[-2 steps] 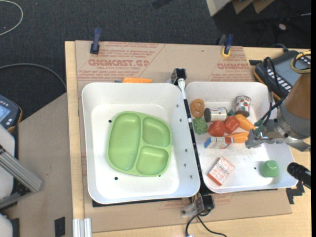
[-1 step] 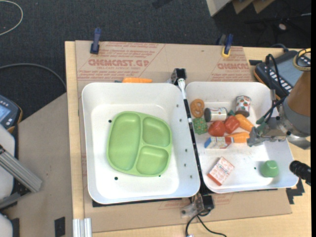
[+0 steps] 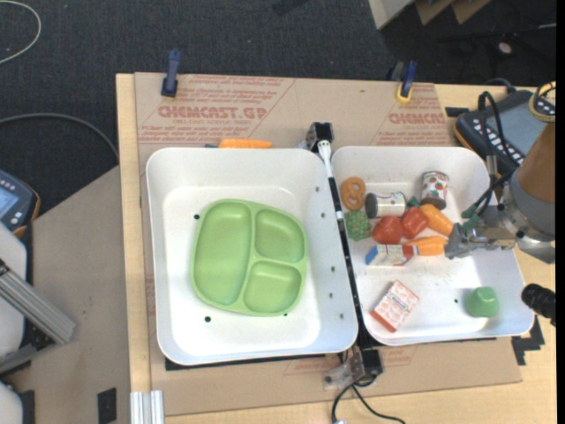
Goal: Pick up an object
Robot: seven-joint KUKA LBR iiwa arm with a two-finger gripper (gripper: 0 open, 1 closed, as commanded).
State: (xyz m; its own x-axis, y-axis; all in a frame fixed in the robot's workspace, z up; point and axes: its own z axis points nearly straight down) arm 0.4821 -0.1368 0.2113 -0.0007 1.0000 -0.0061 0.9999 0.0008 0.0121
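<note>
Toys lie in a bunch in the right bin (image 3: 459, 162), and the arm (image 3: 534, 193) reaches in from the right toward them. At the arm's tip, the claw (image 3: 456, 241) sits low at the right side of the bunch, just beside an orange carrot toy (image 3: 428, 246). I cannot tell if the claw is apart or together, because it looks small and dark there. I cannot see any toy clamped in it.

Next to the carrot toy sit a red tomato toy (image 3: 387, 230) and a red pepper toy (image 3: 414, 222). Another orange toy (image 3: 435, 217) lies just behind them. A little can (image 3: 433, 185) stands near the back of the bin. A small jar with a dark lid (image 3: 386, 205) lies on its side beside a brown pretzel toy (image 3: 353, 190). A green leafy toy (image 3: 357, 225) rests near the left wall of this bin. A small red and white box (image 3: 395, 306) lies near the front, well apart from the bunch. A green cup (image 3: 482, 302) sits near the front right corner.

The left bin (image 3: 177, 184) holds a green plate with three parts (image 3: 249, 256). Both bins rest on a brown board (image 3: 221, 104) on the tabletop.
</note>
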